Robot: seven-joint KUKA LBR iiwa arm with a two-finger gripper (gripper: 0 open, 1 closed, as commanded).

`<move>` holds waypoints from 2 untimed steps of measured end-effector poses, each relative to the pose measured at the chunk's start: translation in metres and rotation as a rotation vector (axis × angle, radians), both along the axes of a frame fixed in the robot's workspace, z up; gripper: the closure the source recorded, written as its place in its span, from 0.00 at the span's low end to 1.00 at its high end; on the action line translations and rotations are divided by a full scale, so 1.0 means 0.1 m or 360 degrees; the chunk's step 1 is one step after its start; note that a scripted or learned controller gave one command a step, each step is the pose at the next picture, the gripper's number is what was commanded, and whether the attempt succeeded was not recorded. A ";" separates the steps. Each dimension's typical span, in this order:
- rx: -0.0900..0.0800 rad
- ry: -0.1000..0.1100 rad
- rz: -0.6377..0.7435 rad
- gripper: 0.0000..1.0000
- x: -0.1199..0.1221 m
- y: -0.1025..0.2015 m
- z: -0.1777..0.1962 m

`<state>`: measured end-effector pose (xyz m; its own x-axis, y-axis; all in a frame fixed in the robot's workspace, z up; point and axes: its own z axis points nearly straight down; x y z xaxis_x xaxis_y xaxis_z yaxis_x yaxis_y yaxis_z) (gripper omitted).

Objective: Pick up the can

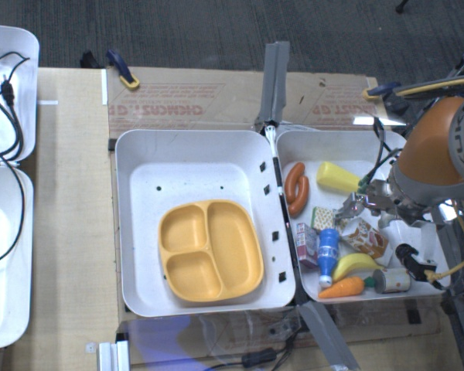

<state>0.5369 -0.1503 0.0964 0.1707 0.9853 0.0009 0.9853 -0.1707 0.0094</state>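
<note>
We list first the bench [69,207], pale wood-grain with a sheet of brown printed cardboard [201,99] laid flat behind the bins. Left bin [131,207]: shallow, white, speckled plastic with rounded corners, carrying a matte yellow-orange tray [210,250] of three rounded compartments. Right bin [305,149]: same white plastic, crowded with small items. The arm [441,141] reaches in from the right, its smooth orange band above a grey wrist. The claw [354,205] is metallic and sits low over the middle of the right bin, near a crinkled printed packet [365,238]; we cannot tell how far its fingers stand apart, nor whether it touches anything. Smaller entries in the right bin: a glossy reddish-brown sausage [296,188], curved, at the left wall; a yellow rounded block [338,178] at the back; a curved yellow banana [354,264]; an orange tapered carrot [342,287] at the front wall; a blue bottle [327,250] with a white cap; a small green dotted box [322,218]. The can [392,281], a short grey cylinder, lies on its side at the front right of that bin, just right of the carrot, apart from the claw.
</note>
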 end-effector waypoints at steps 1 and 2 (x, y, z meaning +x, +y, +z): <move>-0.0001 0.0001 -0.0267 0.00 0.06 0.27 0.00; 0.0003 0.0002 -0.0518 0.00 -0.27 -0.30 -0.01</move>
